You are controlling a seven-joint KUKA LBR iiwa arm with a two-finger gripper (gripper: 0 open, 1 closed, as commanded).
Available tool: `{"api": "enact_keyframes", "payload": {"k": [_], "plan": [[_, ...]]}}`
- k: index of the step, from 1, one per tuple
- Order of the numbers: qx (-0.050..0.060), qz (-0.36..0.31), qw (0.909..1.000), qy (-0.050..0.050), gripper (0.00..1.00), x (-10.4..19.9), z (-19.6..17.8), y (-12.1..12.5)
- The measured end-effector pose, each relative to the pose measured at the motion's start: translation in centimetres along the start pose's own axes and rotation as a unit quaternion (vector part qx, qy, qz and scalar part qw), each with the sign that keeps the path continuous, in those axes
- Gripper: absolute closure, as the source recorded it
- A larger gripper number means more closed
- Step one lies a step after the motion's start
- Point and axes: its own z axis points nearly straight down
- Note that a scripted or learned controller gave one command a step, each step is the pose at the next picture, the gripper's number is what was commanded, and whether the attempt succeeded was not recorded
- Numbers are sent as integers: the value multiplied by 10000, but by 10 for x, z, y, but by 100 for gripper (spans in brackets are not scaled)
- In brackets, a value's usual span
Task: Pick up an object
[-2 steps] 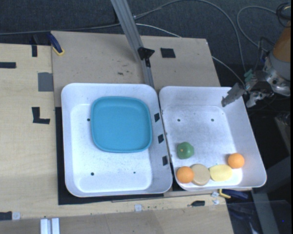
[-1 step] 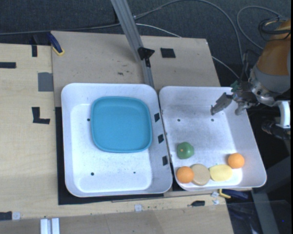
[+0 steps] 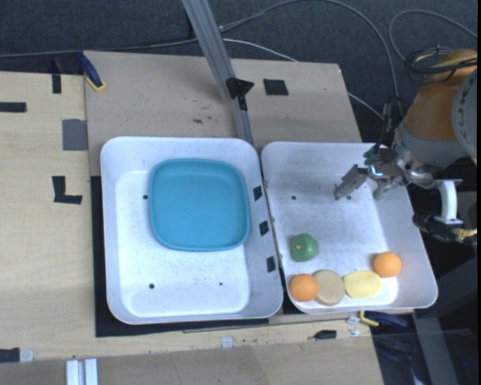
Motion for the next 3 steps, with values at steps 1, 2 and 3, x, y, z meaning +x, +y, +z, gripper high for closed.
{"api": "enact_keyframes", "payload": {"k": [1, 2, 3], "plan": [[8, 2, 10000, 2, 0, -1, 63, 2], [-17, -2, 10000, -4, 100, -1, 50, 3], [-41, 2, 10000, -9, 100, 2, -7, -5]]}}
